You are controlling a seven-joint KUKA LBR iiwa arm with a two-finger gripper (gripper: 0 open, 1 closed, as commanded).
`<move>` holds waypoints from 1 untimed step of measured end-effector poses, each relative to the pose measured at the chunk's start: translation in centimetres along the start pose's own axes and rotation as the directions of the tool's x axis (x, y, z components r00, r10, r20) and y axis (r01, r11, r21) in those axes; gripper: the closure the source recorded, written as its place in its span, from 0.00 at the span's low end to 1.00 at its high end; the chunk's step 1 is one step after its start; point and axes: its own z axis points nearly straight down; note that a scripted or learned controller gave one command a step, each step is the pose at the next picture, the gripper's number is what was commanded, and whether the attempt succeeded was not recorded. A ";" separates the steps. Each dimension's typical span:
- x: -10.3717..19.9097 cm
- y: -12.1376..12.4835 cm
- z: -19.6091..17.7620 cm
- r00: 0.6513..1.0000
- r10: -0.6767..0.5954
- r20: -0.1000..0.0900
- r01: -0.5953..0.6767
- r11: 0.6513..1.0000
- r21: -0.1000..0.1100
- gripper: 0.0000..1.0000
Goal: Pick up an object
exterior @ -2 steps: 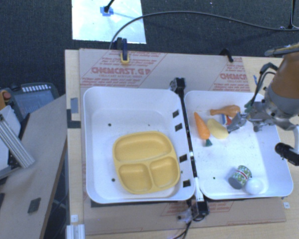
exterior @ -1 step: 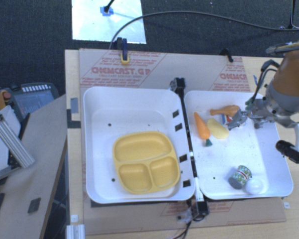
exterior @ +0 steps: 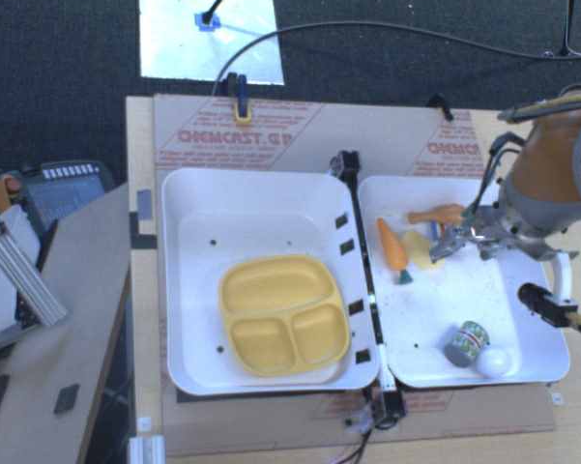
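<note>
In the right bin [exterior: 532,356] lie an orange carrot [exterior: 392,245] with a teal stem end, a pale yellow piece [exterior: 421,250] beside it, and an orange elongated toy [exterior: 437,216] near the far wall. A small grey can [exterior: 465,342] and a white ball [exterior: 492,361] rest near the front right corner. My gripper [exterior: 448,242] is low over the bin's far middle, right beside the yellow piece and just below the orange toy. Nothing can be seen held in it.
The left bin [exterior: 188,259] holds a yellow divided plate [exterior: 283,312]. A black divider [exterior: 360,269] with clips runs between the two bins. The grey and orange arm [exterior: 551,177] hangs over the right bin's far right side. A cable crosses the cardboard behind.
</note>
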 end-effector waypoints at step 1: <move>0.1 0.1 6.3 1.000 0.001 0.000 -0.001 1.000 0.001 0.00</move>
